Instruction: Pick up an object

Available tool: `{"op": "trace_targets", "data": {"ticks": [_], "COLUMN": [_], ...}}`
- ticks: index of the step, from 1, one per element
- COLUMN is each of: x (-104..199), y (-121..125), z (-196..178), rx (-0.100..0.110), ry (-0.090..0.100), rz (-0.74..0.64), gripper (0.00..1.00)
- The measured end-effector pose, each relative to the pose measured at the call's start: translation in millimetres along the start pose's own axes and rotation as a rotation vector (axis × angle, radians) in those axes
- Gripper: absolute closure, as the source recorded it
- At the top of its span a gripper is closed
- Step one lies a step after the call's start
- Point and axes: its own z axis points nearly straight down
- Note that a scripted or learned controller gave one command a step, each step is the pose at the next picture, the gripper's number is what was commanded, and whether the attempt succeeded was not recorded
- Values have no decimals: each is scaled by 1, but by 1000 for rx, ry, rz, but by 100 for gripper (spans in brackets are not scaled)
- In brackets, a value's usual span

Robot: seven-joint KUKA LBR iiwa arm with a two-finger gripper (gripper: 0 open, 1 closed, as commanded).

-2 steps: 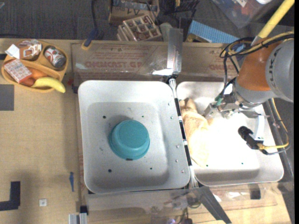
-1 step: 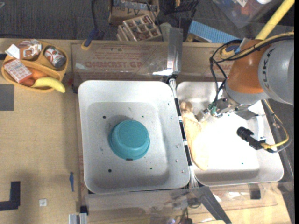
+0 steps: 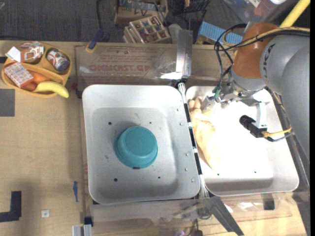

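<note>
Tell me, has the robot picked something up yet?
Not yet, as far as I can see. The pincer is low in the right bin, beside a pale tan object. Grabbing and lifting are left. The teal bowl sits untouched in the left bin.

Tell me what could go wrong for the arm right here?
The tool sits close to the wall between the bins, over the pale object, so it might scrape that wall. The pale object lies flat against the right bin floor, so a grab could slip. The teal bowl lies far off.
</note>
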Motion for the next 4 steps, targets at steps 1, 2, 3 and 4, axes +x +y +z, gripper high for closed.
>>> {"op": "trace_targets", "data": {"ticks": [1,2,3,4], "x": [55,15,14,14], "y": [-49,-53,-52,-52], "z": [-97,-3,-14,-14], "rx": [5,-5,-10,-10], "ry": [3,1,1,1], "rz": [58,214,216,216], "gripper": [0,0,100,0]}}
